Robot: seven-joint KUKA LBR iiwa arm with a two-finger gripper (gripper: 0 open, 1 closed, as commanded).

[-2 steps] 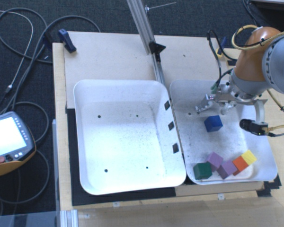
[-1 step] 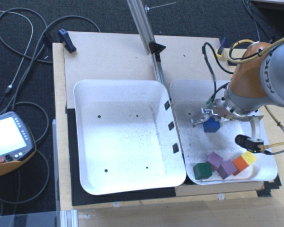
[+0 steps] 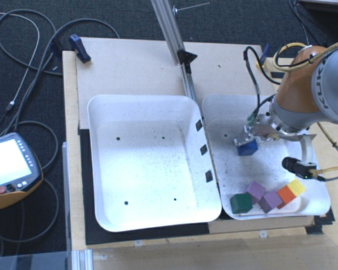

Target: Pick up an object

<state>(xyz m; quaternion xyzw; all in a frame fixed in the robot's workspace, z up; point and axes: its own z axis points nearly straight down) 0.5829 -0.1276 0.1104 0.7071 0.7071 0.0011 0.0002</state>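
Camera view: we see the arm (image 3: 310,83) reaching in from the right over the right bin (image 3: 225,111), gripper (image 3: 249,139) low above the bin floor. A blue block (image 3: 247,147) sits right at the fingertips and looks pinched between them, so we read the claw as closed on it (hedge: the wrist hides most of the fingers, so contact could be one-sided).

The other blocks are clustered at the bin's near edge, well apart from the gripper: green block (image 3: 241,202), two purple blocks (image 3: 261,196), orange block (image 3: 285,196), yellow block (image 3: 296,187). The left bin (image 3: 101,111) holds no blocks.

To do this step well, we'd lift straight up, slowly, with no sideways drag; we'd watch that the block rises with the fingers, and re-grip if it tilts or slips.
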